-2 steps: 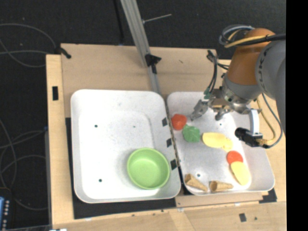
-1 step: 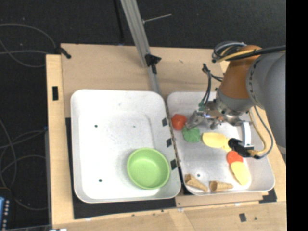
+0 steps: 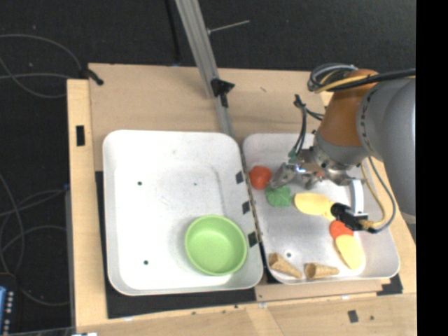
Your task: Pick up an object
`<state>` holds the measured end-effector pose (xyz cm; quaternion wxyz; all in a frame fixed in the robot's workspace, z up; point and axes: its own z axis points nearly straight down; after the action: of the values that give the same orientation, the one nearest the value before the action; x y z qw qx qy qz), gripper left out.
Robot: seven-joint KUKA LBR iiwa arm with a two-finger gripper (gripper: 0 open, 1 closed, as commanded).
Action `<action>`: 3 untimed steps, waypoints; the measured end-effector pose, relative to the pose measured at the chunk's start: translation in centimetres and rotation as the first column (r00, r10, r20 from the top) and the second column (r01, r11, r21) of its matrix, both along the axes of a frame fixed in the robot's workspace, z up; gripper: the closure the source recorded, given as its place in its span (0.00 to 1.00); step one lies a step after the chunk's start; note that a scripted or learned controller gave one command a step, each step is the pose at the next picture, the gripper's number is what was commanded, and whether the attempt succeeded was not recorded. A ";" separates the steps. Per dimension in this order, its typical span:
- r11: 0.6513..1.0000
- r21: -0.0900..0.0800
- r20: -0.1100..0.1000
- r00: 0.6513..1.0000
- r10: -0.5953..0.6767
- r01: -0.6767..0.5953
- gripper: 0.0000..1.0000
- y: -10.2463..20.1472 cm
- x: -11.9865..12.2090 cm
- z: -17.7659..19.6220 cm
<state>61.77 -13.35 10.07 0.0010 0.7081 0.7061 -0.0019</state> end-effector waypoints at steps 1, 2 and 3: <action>1.000 0.002 0.004 1.000 -0.003 0.003 1.00 0.0 0.1 1.2; 1.000 0.005 0.008 1.000 0.006 -0.006 1.00 0.6 1.0 6.2; 1.000 0.003 0.010 1.000 0.006 -0.007 1.00 0.4 0.9 12.7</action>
<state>62.68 -12.95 22.74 0.0032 0.7058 0.7084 0.0027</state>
